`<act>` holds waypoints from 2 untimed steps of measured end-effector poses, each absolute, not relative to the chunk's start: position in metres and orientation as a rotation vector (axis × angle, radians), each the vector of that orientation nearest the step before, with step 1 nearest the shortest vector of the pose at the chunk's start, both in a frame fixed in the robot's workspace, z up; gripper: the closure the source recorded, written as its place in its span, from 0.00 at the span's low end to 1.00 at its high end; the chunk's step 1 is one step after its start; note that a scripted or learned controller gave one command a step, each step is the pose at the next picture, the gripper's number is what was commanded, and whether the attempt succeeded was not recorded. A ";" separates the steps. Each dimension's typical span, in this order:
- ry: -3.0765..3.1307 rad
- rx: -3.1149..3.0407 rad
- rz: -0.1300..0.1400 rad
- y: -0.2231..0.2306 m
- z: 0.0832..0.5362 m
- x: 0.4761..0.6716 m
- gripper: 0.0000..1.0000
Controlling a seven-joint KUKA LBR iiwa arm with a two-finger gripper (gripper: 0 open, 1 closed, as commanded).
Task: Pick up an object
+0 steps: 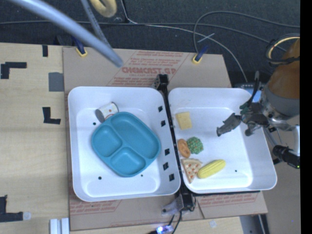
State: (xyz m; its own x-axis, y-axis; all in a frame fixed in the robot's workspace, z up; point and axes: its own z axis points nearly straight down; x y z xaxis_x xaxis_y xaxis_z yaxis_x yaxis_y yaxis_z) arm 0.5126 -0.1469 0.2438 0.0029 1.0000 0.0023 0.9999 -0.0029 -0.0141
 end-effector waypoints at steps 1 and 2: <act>-2.222 -2.218 0.002 -0.146 0.250 0.515 0.00; -2.220 -2.219 0.005 -0.150 0.206 0.518 0.00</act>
State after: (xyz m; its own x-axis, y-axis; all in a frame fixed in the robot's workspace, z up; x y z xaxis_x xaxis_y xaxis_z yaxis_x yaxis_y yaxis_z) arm 0.5177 -0.1497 0.2061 -0.0006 1.0000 -0.0002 1.0000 0.0006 -0.0044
